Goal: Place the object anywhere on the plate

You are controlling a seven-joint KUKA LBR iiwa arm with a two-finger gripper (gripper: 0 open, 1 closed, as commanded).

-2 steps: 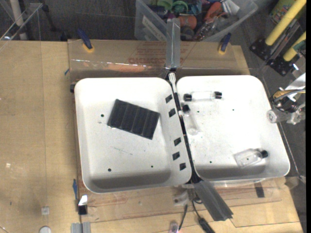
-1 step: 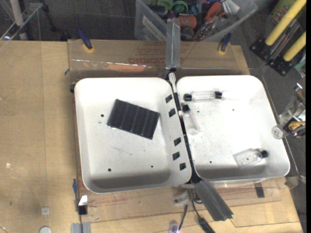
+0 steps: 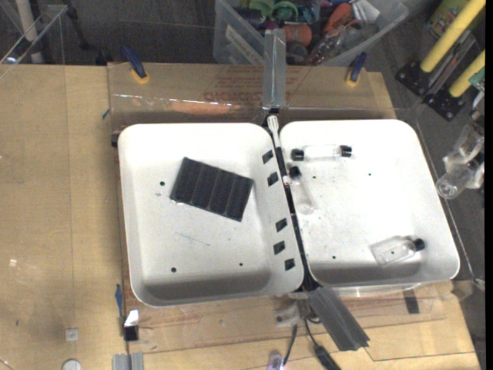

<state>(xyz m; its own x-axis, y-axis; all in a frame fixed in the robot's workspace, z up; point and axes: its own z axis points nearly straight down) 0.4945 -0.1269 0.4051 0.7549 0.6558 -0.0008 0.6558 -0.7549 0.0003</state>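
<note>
- Tabletop (image 3: 54, 206): pale wood, carrying both bins out ahead of the tool (image 3: 454, 172).
- Right bin (image 3: 362, 129): the near one, its outer rim just beside the tool.
- Left bin (image 3: 154, 284): on the far side of the centre divider from the tool, well apart from it.
- Plate (image 3: 212, 189): a dark ribbed slab lying flat and askew in the left bin, nothing on it yet. That's the goal, and it's the farthest thing from the tool.
- Tool: a blurred, pale shape at the right bin's outer edge, above the rim. I cannot tell how far open it is or whether it has hold of anything.
- Clear tube (image 3: 320, 153): black-capped at both ends, lying across the right bin from the tool, near the divider.
- Clear capped vial (image 3: 397, 250): nearest the tool, by the bin's sloping wall; probably the object to move.
- Risks: both pieces look smooth and round, so a grab could squirt them sideways; the sloped wall may crowd the approach; a weak grip could drop the load crossing the divider.
</note>
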